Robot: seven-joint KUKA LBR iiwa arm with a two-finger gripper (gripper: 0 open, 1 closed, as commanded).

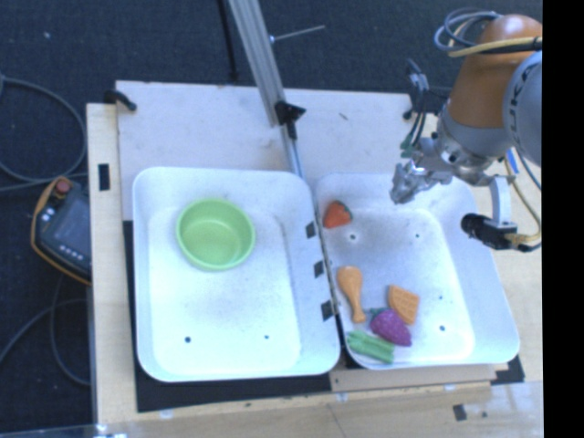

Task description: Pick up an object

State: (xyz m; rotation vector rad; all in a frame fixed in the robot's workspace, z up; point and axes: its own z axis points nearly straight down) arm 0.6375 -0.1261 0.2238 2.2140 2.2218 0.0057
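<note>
My gripper (pixel 404 190) hangs over the far edge of the right bin (pixel 456 272), pointing down, with nothing visibly between its fingers. Left of it, at the bin's far left, lies a red strawberry-like toy (pixel 337 214). Nearer the front sit an orange drumstick-shaped toy (pixel 351 290), an orange wedge (pixel 403 302), a purple grape cluster (pixel 391 327) and a green vegetable (pixel 370 346). A green bowl (pixel 216 234) rests in the left bin (pixel 228 327).
A slanted metal pole (pixel 262 48) rises from the bench behind the bins' divider. A grey and orange pendant (pixel 62 228) lies off the bench at the left. A black cable connector (pixel 488 229) hangs beside the arm at the right.
</note>
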